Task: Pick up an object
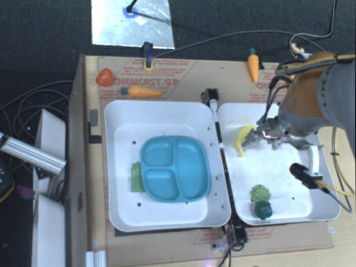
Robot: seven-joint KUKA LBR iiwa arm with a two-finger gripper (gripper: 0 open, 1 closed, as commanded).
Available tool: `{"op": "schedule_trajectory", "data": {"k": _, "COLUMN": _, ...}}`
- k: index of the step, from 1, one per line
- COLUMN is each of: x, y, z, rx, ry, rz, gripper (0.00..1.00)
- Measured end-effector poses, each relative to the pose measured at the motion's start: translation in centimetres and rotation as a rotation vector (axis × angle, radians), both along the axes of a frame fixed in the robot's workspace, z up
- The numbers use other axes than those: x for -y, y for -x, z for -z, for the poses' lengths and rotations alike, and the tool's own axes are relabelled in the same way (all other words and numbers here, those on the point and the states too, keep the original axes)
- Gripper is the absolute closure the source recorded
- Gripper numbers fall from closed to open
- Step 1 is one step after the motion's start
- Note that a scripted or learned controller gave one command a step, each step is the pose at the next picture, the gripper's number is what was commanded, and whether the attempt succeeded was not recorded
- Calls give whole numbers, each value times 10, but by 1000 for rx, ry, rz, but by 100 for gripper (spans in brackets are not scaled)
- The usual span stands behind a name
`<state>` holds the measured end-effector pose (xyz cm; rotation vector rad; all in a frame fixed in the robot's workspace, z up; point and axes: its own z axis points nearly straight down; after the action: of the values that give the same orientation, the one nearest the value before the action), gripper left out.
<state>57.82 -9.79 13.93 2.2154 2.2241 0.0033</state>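
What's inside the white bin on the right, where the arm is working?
The right bin holds a yellow banana near the gripper, plus a light green broccoli piece and a darker green lump at the front. The arm covers the bin's back corner.

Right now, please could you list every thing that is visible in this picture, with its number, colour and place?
bins: two, white, side by side on the bench
plate: one, blue, three compartments, in the left bin
green piece: one, beside the plate's left edge
banana: one, yellow, right bin, near its upper left, at the gripper's tip
green balls: two, light and dark, right bin, near its front
carrots: two, orange, on the board behind the bins
tomato: one, red-orange, board's back left corner
foil sheet: one, silver, on the floor behind
arm: one, grey and orange, from the right
gripper: one, over the right bin
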Motion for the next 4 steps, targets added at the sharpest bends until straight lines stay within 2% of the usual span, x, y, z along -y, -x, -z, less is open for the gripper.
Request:
{"op": "schedule_trajectory", "data": {"k": 1, "x": 4, "y": 91, "z": 6, "rx": -4, "ry": 0, "rz": 3, "gripper": 0}}
{"op": "schedule_trajectory", "data": {"k": 2, "x": 25, "y": 20, "z": 55, "rx": -3, "ry": 0, "rz": 1, "gripper": 0}}
{"op": "schedule_trajectory", "data": {"k": 3, "x": 9, "y": 77, "z": 30, "rx": -2, "ry": 0, "rz": 3, "gripper": 0}}
{"op": "schedule_trajectory", "data": {"k": 4, "x": -17, "y": -9, "z": -46, "rx": 2, "ry": 0, "rz": -1, "gripper": 0}}
